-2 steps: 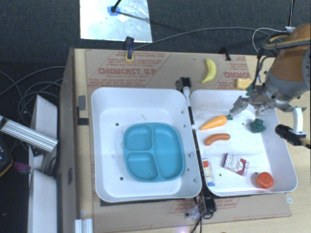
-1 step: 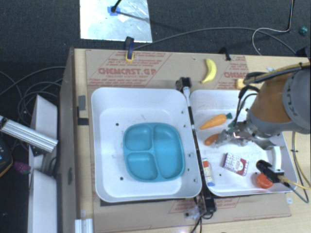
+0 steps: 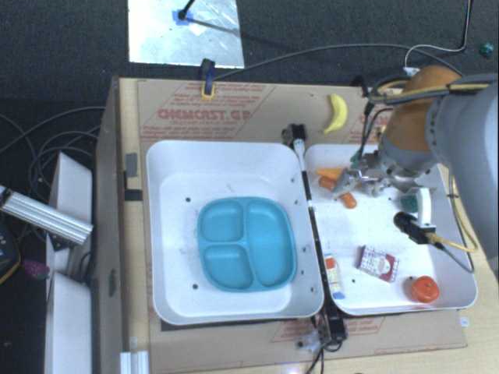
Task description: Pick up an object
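One cardboard sheet (image 3: 204,114), red "CHEMCAST" lettering

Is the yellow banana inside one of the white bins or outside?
Outside. The yellow banana lies on the brown cardboard board, beyond the far rim of the right white bin.

1 camera | fixed above bench (image 3: 234,104) | slanted down | both bins (image 3: 168,209) framed
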Available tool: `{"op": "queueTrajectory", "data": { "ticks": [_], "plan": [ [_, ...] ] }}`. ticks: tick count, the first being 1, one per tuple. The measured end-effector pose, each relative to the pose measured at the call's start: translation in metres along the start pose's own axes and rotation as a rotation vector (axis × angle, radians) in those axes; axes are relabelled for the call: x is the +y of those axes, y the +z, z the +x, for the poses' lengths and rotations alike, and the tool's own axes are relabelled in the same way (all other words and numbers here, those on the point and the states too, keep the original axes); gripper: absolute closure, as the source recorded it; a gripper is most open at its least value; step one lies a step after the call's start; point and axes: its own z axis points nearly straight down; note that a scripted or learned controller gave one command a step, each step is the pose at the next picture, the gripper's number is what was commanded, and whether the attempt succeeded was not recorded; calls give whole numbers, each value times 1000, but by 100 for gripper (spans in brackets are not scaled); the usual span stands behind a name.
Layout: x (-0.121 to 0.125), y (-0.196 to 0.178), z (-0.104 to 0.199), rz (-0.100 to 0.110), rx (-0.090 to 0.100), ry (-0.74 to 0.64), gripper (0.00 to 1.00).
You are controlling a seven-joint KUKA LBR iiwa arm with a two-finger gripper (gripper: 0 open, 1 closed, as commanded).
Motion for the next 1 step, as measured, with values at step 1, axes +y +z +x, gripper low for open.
{"op": "queueTrajectory", "data": {
  "ticks": [1],
  "plan": [
    [30,6,30,35,3,4,0]
  ]
}}
